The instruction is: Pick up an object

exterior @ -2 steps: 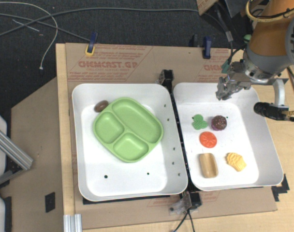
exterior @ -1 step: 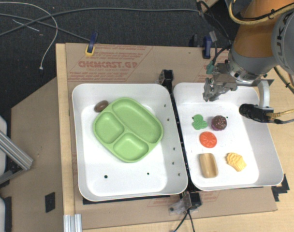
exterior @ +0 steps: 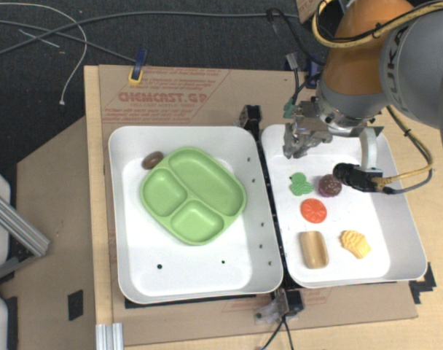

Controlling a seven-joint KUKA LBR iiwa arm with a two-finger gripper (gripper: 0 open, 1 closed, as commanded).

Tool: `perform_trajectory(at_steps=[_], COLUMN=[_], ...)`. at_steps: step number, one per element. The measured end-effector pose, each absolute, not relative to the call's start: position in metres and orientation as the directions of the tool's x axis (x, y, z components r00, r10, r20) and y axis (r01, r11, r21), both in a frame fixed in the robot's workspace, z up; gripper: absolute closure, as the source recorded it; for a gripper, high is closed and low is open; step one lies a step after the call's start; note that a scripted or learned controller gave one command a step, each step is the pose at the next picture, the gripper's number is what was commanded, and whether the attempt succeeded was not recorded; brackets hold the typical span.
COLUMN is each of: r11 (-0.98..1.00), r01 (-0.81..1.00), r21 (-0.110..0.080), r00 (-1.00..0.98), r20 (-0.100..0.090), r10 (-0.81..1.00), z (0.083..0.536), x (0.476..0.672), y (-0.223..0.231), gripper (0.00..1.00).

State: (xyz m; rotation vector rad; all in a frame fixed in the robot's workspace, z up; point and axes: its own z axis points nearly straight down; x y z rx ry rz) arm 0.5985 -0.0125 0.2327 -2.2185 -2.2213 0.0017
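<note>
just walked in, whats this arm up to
The arm's gripper hovers over the far end of the right bin, holding nothing visible. Below it lie a green piece, purple piece, red slice, tan block and yellow piece. The left bin holds a green tray and brown piece.

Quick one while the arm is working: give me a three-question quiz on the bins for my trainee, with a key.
1. True or false: the green divided plate lies in the left bin.
2. Which item lies nearest the gripper? A) the yellow piece B) the small green piece C) the tan roll
3. Fill in: the small brown item beside the plate lies in the ____ bin.

Key
1. True.
2. B: the green piece sits just below the gripper in the right bin; the orange-red slice, purple piece, roll and yellow piece lie farther off.
3. Left.
</note>
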Motion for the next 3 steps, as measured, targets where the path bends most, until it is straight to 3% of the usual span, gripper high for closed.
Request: perform_trajectory(at_steps=[1, 2, 3], r11=[0.002, 0.001, 0.001], r01=[1.0, 1.0, 1.0], r21=[-0.003, 0.0, 0.0], r00=[-0.002, -0.001, -0.001], r20=[0.001, 0.001, 0.001], r10=[1.0, 1.0, 1.0], z=[0.23, 0.237, 0.237], x=[0.586, 0.588, 0.589], y=[0.041, 0.086, 0.087], gripper=[1.0, 1.0, 0.0])
